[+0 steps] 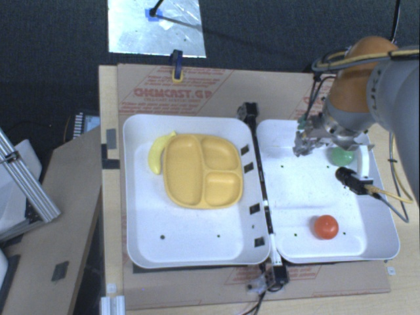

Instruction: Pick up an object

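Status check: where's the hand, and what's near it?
Hand low over right white bin. Small green object beside it, ungrasped. Round red-orange ball nearer front.

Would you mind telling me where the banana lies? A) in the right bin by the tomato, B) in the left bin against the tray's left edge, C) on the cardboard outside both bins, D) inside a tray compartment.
B: the banana lies in the left bin, tucked against the left edge of the yellow tray.

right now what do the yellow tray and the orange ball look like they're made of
The yellow tray looks like moulded plastic with a smooth, matte finish: one even colour and rounded compartment walls. The orange ball looks like smooth plastic or rubber, with a faint sheen on top; it could be a toy fruit.
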Controlling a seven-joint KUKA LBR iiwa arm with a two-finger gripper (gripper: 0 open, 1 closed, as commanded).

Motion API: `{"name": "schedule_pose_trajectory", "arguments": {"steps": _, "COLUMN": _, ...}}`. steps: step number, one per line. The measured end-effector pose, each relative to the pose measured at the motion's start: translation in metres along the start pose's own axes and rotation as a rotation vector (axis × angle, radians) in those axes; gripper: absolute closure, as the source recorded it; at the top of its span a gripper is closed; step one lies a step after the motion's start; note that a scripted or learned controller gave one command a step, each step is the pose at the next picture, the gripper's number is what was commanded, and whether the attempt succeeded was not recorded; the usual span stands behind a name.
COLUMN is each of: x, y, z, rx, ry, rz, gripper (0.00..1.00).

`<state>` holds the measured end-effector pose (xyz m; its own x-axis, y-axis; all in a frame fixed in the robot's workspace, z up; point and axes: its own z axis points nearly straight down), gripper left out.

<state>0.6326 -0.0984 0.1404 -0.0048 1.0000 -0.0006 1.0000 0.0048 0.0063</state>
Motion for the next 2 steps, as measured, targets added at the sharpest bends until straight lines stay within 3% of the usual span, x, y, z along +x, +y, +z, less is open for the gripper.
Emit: {"name": "schedule_pose_trajectory", "arguments": {"steps": 2, "x": -0.006, "y": -0.001, "z": -0.097, "rx": -0.001, "ry": -0.001, "rz": 0.000, "gripper": 1.00}}
